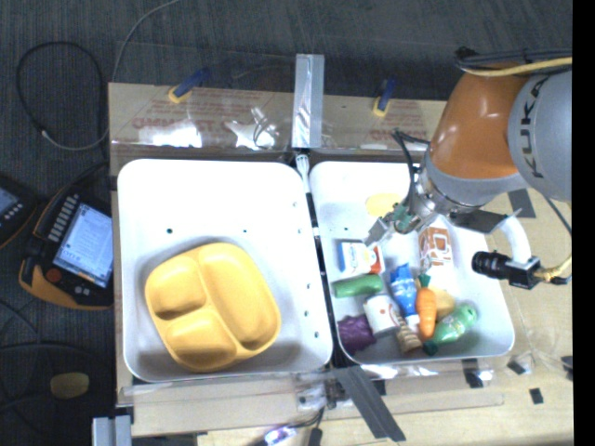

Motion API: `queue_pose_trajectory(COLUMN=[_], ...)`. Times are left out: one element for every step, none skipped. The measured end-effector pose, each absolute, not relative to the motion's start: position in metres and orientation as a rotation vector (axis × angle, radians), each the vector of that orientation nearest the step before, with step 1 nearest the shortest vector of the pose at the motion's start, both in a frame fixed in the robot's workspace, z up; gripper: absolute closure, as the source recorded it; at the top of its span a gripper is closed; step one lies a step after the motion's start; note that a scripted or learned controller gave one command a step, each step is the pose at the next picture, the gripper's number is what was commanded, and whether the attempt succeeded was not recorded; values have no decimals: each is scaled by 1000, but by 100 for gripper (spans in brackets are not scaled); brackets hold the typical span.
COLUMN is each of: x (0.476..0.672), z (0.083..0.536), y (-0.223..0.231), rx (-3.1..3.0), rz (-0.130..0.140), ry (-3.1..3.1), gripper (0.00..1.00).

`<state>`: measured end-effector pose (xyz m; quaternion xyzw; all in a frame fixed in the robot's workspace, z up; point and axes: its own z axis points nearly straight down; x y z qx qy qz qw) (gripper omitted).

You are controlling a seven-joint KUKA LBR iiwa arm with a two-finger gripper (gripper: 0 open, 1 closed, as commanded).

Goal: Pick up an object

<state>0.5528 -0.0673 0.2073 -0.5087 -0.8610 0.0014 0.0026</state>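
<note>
Grey arm with orange band reaches in from right; gripper (398,221) hangs over right white bin (321,249), finger state cannot tell. Just below: small white-and-blue carton (354,255). Orange toy carrot (426,310) lies near front wall, long axis near-far. Yellow compartment tray (211,305) in left white bin (139,203).

cam: single fixed overhead, slanted down | faces: bench with left bin (130,249) and right bin (502,337) side by side | range: mid, both bins fully in frame plus floor | arm (488,128) enters from view's right
</note>
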Motion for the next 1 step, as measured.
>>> queue_pose_trajectory(x=[495], z=[180], y=[-75], rx=[-1451], rz=[4], ry=[-2780], gripper=[100])
